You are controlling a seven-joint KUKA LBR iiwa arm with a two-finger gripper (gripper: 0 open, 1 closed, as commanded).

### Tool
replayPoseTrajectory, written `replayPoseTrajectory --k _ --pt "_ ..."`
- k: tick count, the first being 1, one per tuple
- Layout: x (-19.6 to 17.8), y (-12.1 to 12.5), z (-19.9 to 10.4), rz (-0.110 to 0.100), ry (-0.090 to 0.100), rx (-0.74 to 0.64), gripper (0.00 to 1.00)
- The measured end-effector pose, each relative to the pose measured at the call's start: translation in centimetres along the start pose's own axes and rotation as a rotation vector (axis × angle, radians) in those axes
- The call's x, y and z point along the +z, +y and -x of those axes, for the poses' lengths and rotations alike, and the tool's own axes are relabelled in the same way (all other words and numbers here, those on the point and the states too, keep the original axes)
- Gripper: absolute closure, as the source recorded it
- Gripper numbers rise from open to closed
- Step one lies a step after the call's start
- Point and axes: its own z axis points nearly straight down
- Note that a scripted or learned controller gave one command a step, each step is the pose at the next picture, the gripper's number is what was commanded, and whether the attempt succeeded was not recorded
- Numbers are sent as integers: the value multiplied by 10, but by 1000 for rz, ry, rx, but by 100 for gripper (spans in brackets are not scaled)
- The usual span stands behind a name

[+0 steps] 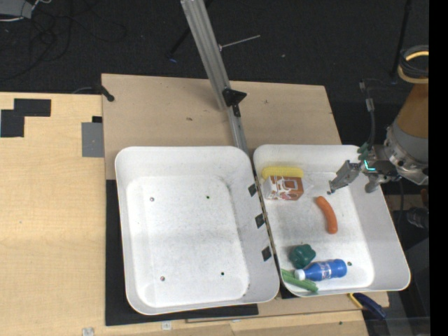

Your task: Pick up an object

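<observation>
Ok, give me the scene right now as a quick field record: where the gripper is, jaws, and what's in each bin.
gripper: over the right bin's upper right part, above the bin floor
jaws: spread open, nothing between them
right bin: holds four things
yellow-topped packet: upper left of that bin
orange sausage: centre, nearest the gripper
dark green object: lower left
blue bottle: lying along the lower edge
left bin: white, beside the right bin

Slanted aluminium rail point(212, 61) behind bins point(133, 161)
</observation>
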Motion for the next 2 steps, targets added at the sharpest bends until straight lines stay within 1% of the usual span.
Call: replayPoseTrajectory --k 1,2 --pt "51 -7 -9 -5 2 0 0" --pt "96 -4 -10 -5 1 2 0"
